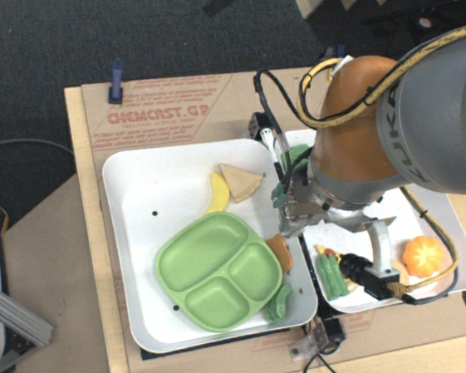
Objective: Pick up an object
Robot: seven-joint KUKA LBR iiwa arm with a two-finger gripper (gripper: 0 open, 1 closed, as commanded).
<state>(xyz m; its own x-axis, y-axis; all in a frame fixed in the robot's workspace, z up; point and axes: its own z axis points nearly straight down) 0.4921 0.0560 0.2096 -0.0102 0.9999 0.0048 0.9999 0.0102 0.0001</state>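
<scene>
Camera view shows the gripper (pixel 293 213) masked by the wrist, so how open it is cannot be told; just below it in view, beside the plate (pixel 213 267), lies a brown lump (pixel 280 253), probably light, stiff, slick plastic, best pinched across its width.

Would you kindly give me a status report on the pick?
Gripper low at the wall between bins, grip state unclear. Orange free in right bin. Banana and green divided plate in left bin.
</scene>
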